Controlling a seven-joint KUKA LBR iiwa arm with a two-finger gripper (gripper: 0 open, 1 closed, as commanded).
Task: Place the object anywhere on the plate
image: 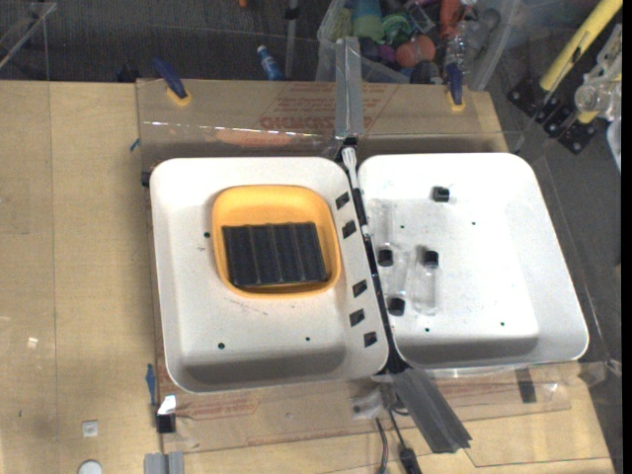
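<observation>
Plate (276,203): yellow, seen in left bin (188,265).
Object (275,255): dark ribbed block, laid on plate.
Writing: none legible.
Fingers: state cannot be told.

My one camera hangs fixed above the bench (69,265), looking down at a slant, far enough back to frame both white bins (188,294) mid-picture.

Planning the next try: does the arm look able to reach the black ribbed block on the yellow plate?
Probably yes: the block lies flat and uncovered on the plate in the left bin, with nothing above it.
</observation>
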